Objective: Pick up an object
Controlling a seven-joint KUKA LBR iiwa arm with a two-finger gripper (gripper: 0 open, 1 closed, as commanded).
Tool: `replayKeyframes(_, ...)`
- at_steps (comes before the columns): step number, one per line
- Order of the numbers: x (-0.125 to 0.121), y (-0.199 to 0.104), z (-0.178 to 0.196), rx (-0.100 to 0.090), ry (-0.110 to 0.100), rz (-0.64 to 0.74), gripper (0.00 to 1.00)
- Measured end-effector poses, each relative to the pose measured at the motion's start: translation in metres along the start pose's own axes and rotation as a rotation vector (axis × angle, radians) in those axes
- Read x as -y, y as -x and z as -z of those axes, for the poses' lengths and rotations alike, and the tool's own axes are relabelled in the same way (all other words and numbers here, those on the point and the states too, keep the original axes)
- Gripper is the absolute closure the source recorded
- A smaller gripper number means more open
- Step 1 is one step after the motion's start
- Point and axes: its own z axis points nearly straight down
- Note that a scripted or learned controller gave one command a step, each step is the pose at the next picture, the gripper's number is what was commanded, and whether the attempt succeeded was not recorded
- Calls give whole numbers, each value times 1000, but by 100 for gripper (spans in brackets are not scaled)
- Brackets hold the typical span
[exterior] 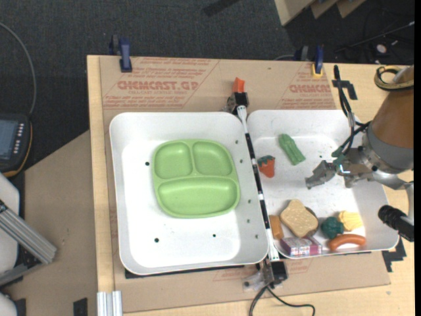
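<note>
Camera view: you are in the approach step, nothing picked yet. The gripper (pixel 320 175) hangs over the bare middle of the right bin (pixel 309 120), at centre right of the frame; you cannot tell whether it is open or closed. The pickle (pixel 291 148) lies up and left of it, the bread (pixel 298 218) below. Next you need to settle over one and descend.

Glossy green plastic tray (pixel 195 178), smooth white plastic bins (pixel 131 196), matt cardboard bench (pixel 164 81)
</note>
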Motion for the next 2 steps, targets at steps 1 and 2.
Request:
replayKeyframes(1, 16, -14, -121, -1, -2, 0, 0)
replayKeyframes(2, 12, -13, -103, 0, 10, -1, 100)
